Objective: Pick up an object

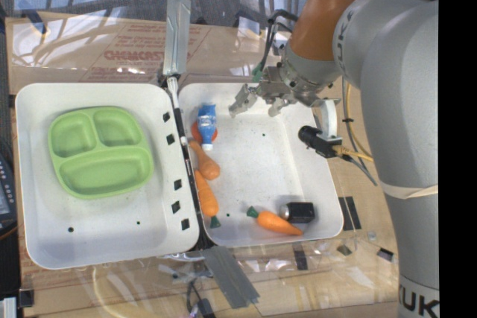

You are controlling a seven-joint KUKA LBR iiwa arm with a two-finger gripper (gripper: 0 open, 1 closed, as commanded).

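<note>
Starting at the left, the left bin (30,182) holds a green sectioned plate (100,151), lying flat with its three compartments facing up. A grey strip (177,37) runs along the far part of the seam between the two bins. Just right of that seam, inside the right bin (328,194), a small blue and white bottle (206,124) lies against the left wall, with something red-orange tucked just beneath it. Near that, two carrots lie end to end along the same wall: one carrot (204,162) just below the bottle, and a second carrot (206,199) nearer the front, its green tip pointing toward the near edge. Further right, by the near wall, a third carrot (276,220) lies on a slant, touching a small black block (300,212) at its right end. Above the far part of this bin hangs the gripper (257,105), its two pale fingers spread apart with nothing between them, well apart from every object below. Behind it the orange band (328,15) and grey arm (395,86) fill the right side
</note>
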